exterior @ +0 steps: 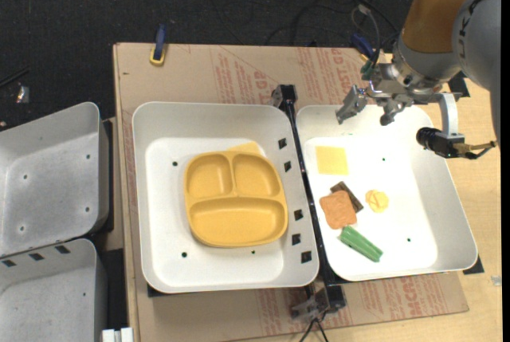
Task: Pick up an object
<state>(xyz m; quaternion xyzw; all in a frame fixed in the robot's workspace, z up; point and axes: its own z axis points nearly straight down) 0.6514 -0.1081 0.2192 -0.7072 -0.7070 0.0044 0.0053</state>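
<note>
My gripper hung over the far edge of the right bin, near its back wall. Its two fingers stood apart, one toward the divider between the bins and one toward the bin's middle, with nothing between them. My arm came in from the right, the orange band directly above the wrist.

The right bin held four items, all well apart from my gripper:
- A yellow square lay flat nearest my gripper, toward the bin's left side.
- A brown-orange slice lay nearer the front, resting partly on a dark piece that showed at its far edge.
- A small yellow lump lay just beside the slice, on its right.
- A green piece lay nearest the front wall, tilted diagonally.

The left bin held a yellow tray with three compartments: two small ones at the far side and one long one at the near side. A pale yellow sheet showed under the tray's far edge.

Both bins sat on a brown board covering the surface. The board carried faint red printed lettering in diagonal rows; I could not read it. A blue-and-yellow clamp gripped the board's far left edge. A further white bin stood off the board at the left.
</note>
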